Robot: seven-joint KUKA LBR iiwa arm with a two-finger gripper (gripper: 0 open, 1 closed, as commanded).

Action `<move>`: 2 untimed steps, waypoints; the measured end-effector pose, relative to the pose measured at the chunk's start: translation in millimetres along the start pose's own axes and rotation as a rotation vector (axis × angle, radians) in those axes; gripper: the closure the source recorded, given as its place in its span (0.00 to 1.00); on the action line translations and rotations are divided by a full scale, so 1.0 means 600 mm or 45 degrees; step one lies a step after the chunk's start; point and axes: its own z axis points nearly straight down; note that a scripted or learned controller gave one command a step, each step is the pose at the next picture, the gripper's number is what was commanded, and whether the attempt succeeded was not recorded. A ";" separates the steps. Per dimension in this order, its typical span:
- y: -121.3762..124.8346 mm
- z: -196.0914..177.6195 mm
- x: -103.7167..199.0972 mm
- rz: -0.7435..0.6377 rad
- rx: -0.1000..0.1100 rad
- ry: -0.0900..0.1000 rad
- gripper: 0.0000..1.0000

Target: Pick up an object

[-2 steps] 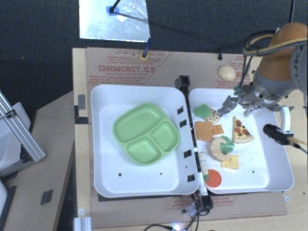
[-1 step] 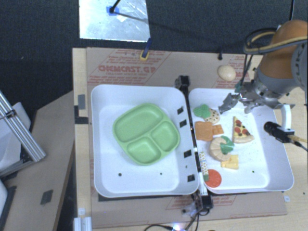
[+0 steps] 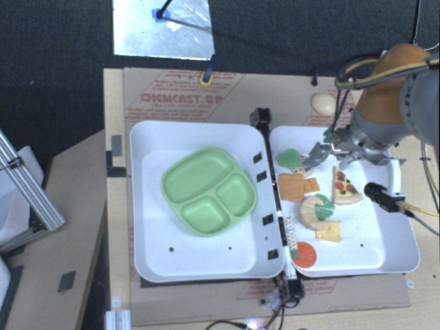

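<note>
My gripper [image 3: 318, 155] hangs low over the back part of the right bin [image 3: 395, 249], just right of a green leafy toy [image 3: 289, 159] and up-left of a pizza slice [image 3: 344, 186]. Nothing shows held in it. Below it lie an orange square [image 3: 291, 187] with a small orange piece [image 3: 311, 184] beside it. A round tan toy with green on it [image 3: 316, 211], a yellow cheese wedge [image 3: 330, 233] and a red disc [image 3: 304, 254] lie nearer the front.
The left bin [image 3: 148, 253] holds a green divided plate [image 3: 208, 190]. A black divider [image 3: 269, 184] runs between the bins. A beige egg-shaped thing [image 3: 322, 103] lies on the bench behind the right bin. The arm fills the back right corner.
</note>
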 end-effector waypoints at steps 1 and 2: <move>0.013 0.079 -0.007 0.003 0.001 -0.001 0.00; 0.015 0.110 -0.007 0.004 -0.004 -0.001 0.00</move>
